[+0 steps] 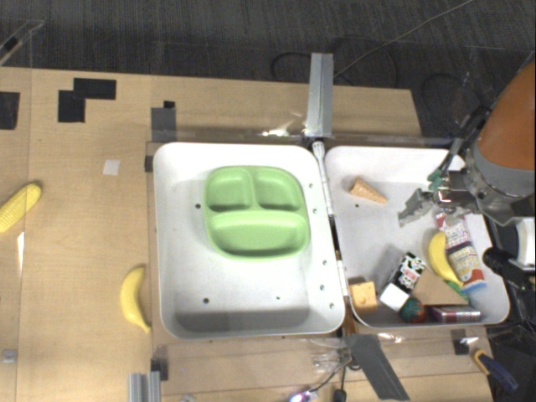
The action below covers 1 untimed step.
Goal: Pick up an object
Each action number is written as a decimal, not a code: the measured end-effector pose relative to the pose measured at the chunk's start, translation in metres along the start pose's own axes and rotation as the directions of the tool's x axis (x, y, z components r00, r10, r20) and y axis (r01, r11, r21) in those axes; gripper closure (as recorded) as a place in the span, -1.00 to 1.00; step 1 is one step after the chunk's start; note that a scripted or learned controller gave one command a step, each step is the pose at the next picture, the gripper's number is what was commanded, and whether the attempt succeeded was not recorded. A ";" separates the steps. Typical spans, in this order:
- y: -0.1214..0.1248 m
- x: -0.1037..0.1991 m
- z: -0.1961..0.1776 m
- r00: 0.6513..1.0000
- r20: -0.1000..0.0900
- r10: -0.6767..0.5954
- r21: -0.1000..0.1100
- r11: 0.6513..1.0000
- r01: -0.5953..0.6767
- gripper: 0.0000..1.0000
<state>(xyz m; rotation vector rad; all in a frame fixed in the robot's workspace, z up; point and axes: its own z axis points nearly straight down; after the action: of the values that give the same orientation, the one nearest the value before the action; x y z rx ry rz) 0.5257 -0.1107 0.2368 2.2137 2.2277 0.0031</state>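
The right bin (360, 162) holds the clutter; the left bin (167, 249) carries a green divided plate (255, 210). The arm (507, 153) reaches in from the right, its gripper (416, 206) low over the right bin with fingers spread apart and nothing between them. A banana (439, 256) lies just below-right of the gripper, a tan wedge (367, 192) to its left, and a cow-patterned carton (409, 271) below.

A yellow banana (439, 258) is lying curved at four o'clock in the right bin (368, 249), touching a tube (462, 256); a tan wedge (368, 192) is resting at eleven o'clock.
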 end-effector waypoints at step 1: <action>-0.026 0.012 0.144 0.997 0.001 -0.082 -0.005 0.997 0.082 -1.00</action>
<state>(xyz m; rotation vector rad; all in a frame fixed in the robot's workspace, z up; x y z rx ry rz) 0.5001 -0.0985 0.0930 2.1168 2.3137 0.0079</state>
